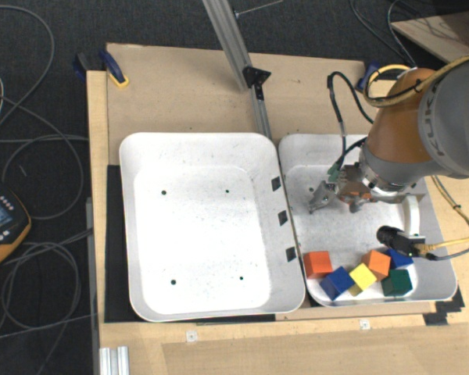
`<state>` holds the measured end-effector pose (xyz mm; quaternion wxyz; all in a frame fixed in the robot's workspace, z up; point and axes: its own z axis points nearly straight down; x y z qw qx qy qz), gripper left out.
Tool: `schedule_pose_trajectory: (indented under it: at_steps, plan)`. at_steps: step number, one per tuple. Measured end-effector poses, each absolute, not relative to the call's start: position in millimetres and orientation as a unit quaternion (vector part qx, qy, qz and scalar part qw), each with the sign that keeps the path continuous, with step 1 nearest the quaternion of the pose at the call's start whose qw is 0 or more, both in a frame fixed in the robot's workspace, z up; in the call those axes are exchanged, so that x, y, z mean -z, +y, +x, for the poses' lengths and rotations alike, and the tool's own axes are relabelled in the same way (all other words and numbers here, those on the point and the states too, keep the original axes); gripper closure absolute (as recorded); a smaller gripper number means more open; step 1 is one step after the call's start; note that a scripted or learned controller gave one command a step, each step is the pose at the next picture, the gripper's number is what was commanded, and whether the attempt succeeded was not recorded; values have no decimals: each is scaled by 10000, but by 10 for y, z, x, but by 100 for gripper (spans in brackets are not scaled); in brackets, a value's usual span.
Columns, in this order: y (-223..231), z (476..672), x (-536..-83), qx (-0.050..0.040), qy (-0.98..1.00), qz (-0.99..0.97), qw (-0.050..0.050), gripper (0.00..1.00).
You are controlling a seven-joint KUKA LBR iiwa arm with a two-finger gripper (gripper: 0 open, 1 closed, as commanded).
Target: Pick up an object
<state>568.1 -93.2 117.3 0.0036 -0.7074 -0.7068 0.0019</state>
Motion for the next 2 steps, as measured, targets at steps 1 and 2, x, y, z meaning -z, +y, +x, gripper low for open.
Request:
schedule_pose_trajectory:
  at_steps: [1,2]
  plan:
    - [-930,5706,-1314,10,-7071,-7071,2,100]
    - [-1010,5660,-1878,21,-7069,-7074,-27,100]
